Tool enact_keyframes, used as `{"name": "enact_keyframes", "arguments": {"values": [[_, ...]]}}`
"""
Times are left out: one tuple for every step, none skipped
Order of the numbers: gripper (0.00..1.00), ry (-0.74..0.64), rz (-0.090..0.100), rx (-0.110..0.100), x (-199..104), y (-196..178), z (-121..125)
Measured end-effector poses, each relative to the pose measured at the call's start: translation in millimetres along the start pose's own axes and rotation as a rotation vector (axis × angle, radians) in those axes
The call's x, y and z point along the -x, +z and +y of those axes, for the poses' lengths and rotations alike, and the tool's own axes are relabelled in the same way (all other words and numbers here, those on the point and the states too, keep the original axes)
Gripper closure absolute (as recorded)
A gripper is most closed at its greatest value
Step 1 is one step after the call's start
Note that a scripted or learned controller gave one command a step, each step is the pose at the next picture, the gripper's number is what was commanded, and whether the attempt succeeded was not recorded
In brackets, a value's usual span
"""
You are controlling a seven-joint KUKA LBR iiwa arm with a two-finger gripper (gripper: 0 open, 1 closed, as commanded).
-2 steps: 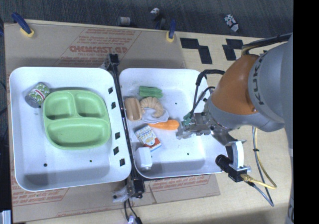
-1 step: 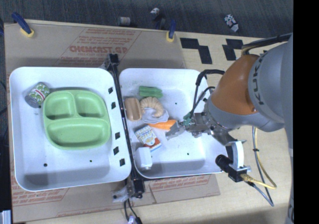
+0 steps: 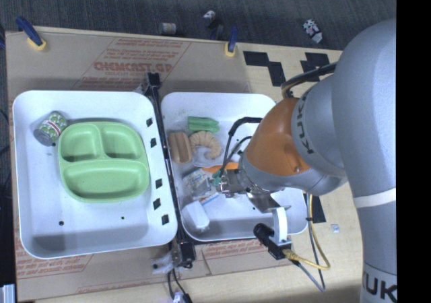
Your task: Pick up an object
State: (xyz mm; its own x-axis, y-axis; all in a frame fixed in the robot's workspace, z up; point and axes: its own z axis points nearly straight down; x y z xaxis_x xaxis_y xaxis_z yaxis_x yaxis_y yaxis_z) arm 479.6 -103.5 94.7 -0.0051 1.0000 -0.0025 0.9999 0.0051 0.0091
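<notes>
The right bin holds several small items: a green piece, a tan croissant-shaped toy, a brown bread-like stick, a clear crinkled packet and a white block. My gripper is low in the middle of this bin, under the orange-banded wrist. It sits right beside the clear packet, next to a small orange piece. The wrist hides most of the gripper.
The left bin carries a green divided tray and a small can in its far left corner. A black divider runs between the bins. The grey arm covers the right bin's right side.
</notes>
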Motion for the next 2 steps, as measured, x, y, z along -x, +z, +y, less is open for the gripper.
{"name": "enact_keyframes", "arguments": {"values": [[1.0, -0.008, 0.005, -0.001, -1.9, -10.9, 1.5], [1.0, -0.002, 0.001, -0.005, -1.8, -151.9, -0.2]]}}
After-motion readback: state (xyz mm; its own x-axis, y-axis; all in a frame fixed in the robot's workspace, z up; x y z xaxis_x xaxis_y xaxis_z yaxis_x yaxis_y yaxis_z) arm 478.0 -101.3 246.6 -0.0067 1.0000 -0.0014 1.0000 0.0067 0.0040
